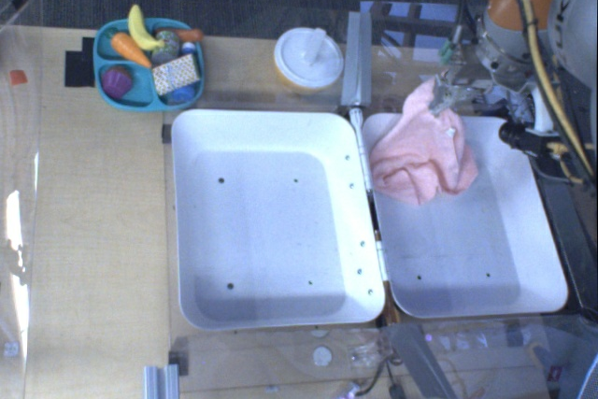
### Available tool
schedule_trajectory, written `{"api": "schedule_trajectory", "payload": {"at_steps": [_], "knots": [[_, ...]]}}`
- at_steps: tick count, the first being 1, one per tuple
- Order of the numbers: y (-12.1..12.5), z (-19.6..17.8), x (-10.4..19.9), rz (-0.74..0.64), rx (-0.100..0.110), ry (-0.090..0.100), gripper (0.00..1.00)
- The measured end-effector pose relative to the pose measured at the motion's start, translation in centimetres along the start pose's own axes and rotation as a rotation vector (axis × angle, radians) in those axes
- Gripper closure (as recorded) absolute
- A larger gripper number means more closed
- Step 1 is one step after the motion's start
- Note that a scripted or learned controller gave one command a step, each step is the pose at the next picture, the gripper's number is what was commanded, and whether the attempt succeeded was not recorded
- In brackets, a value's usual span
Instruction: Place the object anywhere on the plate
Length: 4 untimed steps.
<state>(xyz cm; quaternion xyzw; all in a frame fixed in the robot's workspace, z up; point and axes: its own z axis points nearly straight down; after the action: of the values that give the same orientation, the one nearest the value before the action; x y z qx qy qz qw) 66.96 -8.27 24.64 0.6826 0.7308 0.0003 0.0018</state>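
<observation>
A crumpled pink cloth (420,162) lies at the back left of the right bin (486,285). One corner of it is drawn up into a peak. My gripper (446,94) is at that peak, near the bin's back edge, and its fingers are shut on the raised corner. The blue divided plate (99,61) sits on the bench at the far left, behind the left bin. It carries toy food: a banana (140,28), a carrot (129,49), a purple piece (117,81) and a speckled block (177,72).
The left bin (262,220) stands between the cloth and the plate. A round white and yellow container (308,59) sits behind the left bin's back right corner. A metal divider (354,61) rises between the bins at the back. Cables hang off the arm at the right.
</observation>
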Motion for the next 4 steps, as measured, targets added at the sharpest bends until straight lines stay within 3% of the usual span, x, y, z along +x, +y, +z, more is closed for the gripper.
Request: {"api": "schedule_trajectory", "payload": {"at_steps": [1,2,4], "knots": [[0.1,2.1,0.2,-0.006,0.000,0.000,1.00],[0.4,1.4,5.7,-0.411,-0.002,0.002,1.00],[-1.7,0.7,17.1,-1.218,-0.005,0.002,1.00]]}}
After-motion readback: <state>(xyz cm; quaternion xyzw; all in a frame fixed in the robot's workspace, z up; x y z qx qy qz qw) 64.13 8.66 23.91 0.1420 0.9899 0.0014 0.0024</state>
